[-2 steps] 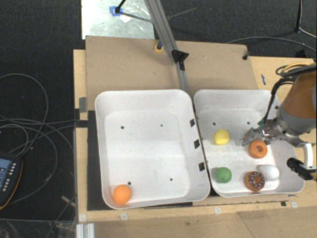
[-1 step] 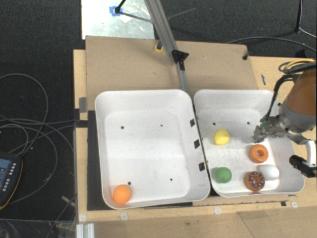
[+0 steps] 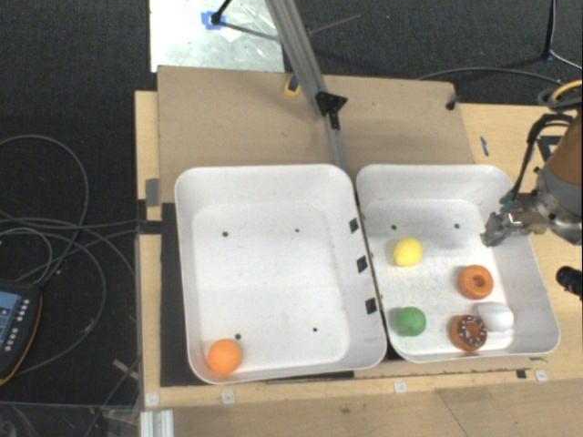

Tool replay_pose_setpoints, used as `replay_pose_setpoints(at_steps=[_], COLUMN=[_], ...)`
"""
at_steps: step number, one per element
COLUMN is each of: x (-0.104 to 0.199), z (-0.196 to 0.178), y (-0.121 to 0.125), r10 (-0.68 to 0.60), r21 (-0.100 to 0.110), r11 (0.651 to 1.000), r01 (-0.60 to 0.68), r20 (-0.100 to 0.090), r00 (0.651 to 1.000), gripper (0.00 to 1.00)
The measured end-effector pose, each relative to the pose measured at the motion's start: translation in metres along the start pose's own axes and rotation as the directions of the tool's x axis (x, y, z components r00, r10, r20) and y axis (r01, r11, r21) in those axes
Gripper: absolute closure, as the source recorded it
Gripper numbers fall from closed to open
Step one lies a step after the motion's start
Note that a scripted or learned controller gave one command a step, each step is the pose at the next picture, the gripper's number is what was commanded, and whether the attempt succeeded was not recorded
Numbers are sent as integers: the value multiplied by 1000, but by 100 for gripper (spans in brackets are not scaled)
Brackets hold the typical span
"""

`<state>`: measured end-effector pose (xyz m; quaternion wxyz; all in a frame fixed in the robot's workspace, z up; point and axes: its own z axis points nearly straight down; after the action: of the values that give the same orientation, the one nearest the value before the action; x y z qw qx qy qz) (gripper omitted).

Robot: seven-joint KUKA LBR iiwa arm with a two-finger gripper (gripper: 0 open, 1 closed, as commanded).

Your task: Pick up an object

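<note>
From where I stood the claw (image 3: 493, 232) hung at the right bin's (image 3: 428, 178) far edge, whether spread or pinched I couldn't tell, probably lining up on the orange ring (image 3: 475, 281) just below it, the yellow ball (image 3: 407, 251) off to its left.

High fixed camera, slanting down over both white bins (image 3: 273, 182).
</note>
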<state>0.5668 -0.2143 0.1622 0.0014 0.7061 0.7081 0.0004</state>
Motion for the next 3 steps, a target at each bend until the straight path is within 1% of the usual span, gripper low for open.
replay_pose_setpoints(at_steps=[1,2,3], x=[7,9,9], z=[-52,-98,-137], y=[-4,4,5], r10=[-3,-3,-3], r21=[-4,-4,-4], r11=[1000,1000,1000], r01=[3,3,3], r20=[1,1,1], r00=[1000,1000,1000], gripper=[100,100,100])
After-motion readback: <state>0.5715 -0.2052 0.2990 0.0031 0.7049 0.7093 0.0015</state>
